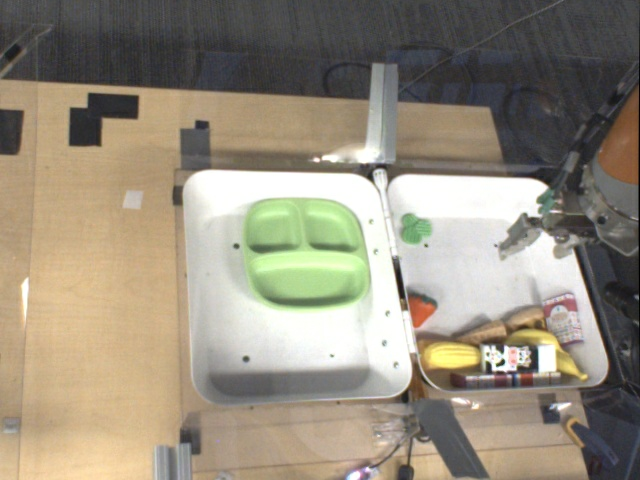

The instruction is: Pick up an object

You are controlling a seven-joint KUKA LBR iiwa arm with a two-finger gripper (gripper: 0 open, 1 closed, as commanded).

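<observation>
My gripper [540, 240] hangs over the right side of the right bin [470, 198], its two fingers spread apart with nothing between them. A small green leafy toy [416, 229] lies at the bin's left, well left of the gripper. A red-orange toy [423, 309] rests against the divider. Along the front wall lie a yellow banana [450, 355], a black-and-white box [518, 358], a brown piece [505, 323] and a red-and-white carton [563, 317], all below the gripper.
The left bin [215, 348] holds a green divided plate [303, 250]. A metal post [383, 108] stands behind the bins where they meet. The wooden bench [90, 298] stretches to the left.
</observation>
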